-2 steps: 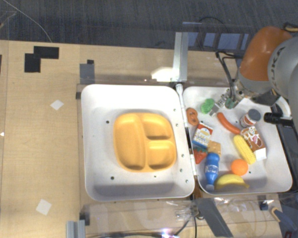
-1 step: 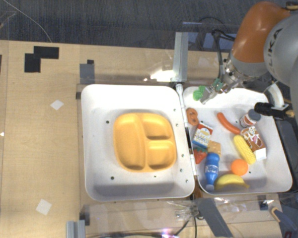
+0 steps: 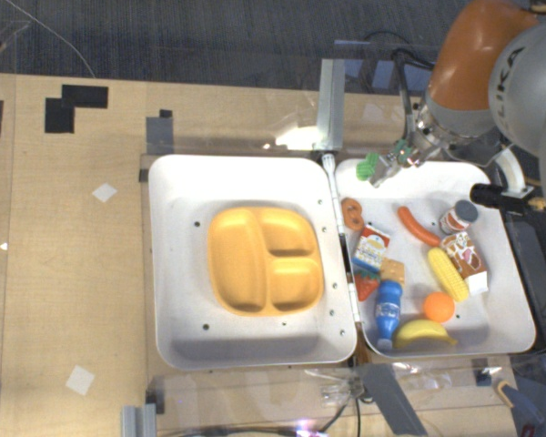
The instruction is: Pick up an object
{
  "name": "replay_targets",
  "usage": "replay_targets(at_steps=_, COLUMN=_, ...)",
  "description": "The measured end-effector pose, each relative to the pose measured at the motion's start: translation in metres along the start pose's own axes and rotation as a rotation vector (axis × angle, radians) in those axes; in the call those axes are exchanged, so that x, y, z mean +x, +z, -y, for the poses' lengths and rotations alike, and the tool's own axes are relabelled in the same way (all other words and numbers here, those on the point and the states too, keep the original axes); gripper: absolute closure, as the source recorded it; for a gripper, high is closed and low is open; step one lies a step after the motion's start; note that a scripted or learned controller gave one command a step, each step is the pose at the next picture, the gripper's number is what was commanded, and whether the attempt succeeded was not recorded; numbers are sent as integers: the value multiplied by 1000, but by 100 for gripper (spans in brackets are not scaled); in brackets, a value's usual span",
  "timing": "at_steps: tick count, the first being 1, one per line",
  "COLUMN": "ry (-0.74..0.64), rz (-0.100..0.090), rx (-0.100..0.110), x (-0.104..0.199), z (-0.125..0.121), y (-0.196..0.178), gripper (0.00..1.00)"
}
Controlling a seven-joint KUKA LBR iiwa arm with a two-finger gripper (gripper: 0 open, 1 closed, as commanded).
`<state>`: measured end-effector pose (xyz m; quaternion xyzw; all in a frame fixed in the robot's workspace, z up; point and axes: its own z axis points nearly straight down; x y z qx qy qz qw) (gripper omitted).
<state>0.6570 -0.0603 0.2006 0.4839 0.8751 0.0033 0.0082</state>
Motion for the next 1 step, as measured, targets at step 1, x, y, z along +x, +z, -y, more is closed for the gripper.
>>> replay_targets(at_steps=1, ry=405, rz=-6, rx=12, x=32, z=31, y=-10, gripper=100)
